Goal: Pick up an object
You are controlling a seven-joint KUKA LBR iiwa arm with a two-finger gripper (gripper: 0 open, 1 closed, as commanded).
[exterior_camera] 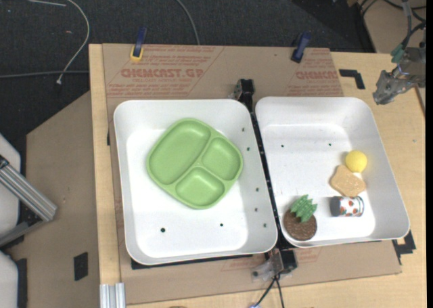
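The right bin (318, 127) holds several small things along its right and front side: a yellow ball (356, 161), a tan bread-like slab (347, 182) just below it, a small red and white can (347, 206) lying on its side, and a toy potted plant (301, 219). My gripper (390, 87) hangs at the upper right, beyond the right bin's far right corner and over the bench. It is well apart from all the objects, with nothing seen in it.
The left bin (135, 185) holds a green divided plate (195, 162). A black clamp (244, 88) sits between the bins at the back. Two blue clips (139, 36) (301, 44) hold the cardboard's far edge.
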